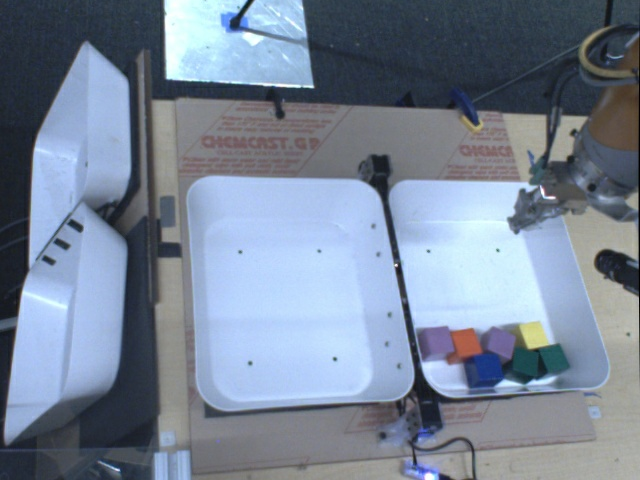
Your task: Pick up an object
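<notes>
Several small blocks lie bunched along the near edge of the right bin [560, 258]: a purple block [435, 342], an orange block [466, 344], a second purple block [498, 342], a yellow block [533, 334], a blue block [484, 369] and green blocks [537, 363]. My gripper [530, 211] hangs over the far right corner of that bin, well away from the blocks. Nothing shows between its fingertips.
The left bin [210, 208] sits beside the right one on a cardboard sheet. Two more white bins [75, 238] are stacked at the far left. A shiny metal plate [238, 28] lies beyond the bench. A blue and yellow clamp [466, 111] sits at the cardboard's far edge.
</notes>
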You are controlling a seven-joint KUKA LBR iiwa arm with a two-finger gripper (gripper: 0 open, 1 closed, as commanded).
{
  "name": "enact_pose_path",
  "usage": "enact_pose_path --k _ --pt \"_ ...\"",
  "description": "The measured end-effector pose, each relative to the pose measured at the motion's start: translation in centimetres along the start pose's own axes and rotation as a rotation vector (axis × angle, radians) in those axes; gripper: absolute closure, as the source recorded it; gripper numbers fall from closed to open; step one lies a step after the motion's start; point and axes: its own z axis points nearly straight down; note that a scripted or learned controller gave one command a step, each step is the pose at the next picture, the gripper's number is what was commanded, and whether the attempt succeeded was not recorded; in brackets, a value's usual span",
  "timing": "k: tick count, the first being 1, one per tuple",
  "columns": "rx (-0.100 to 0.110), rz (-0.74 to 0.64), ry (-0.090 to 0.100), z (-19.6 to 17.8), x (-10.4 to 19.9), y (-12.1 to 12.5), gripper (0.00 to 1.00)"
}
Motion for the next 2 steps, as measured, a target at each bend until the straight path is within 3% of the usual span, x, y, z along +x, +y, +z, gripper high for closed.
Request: enact_pose_path --k 2 --pt "0.005 -0.003 0.002 1.0 10.3 -1.3 1.00"
